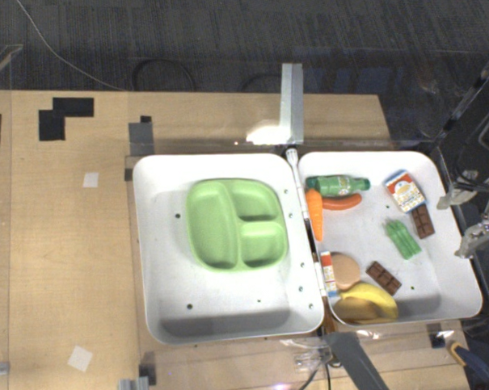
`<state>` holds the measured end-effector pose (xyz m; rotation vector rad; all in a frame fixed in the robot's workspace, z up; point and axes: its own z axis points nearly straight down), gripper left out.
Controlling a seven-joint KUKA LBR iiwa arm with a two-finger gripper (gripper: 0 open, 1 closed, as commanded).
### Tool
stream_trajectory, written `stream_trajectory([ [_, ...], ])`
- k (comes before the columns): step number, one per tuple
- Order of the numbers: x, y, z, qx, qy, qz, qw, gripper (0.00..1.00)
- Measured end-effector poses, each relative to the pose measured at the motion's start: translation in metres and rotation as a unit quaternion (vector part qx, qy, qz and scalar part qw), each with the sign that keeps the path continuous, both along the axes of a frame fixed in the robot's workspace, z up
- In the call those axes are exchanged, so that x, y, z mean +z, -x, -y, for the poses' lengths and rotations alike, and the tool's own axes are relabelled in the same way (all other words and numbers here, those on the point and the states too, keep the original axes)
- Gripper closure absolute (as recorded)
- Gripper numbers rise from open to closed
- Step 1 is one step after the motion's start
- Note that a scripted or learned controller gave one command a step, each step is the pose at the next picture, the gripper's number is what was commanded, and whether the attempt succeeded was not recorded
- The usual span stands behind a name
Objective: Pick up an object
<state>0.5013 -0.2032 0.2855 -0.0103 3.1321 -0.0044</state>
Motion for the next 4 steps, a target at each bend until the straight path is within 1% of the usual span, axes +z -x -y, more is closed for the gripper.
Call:
stream_trajectory([
  [1, -0.120, 0.000, 0.001, 0.051, -0.0020, -0.005, 0.9987, 0.00],
  [2, -0.195, -0.001, -0.001, 0.060, 0.0021, 0.004, 0.9982, 0.00],
  [3, -0.195, -0.024, -0.069, 0.068, 0.0006, 0.006, 0.9977, 0.00],
  [4, -0.195, -0.003, -0.043, 0.186, 0.0034, 0.006, 0.9826, 0.00],
])
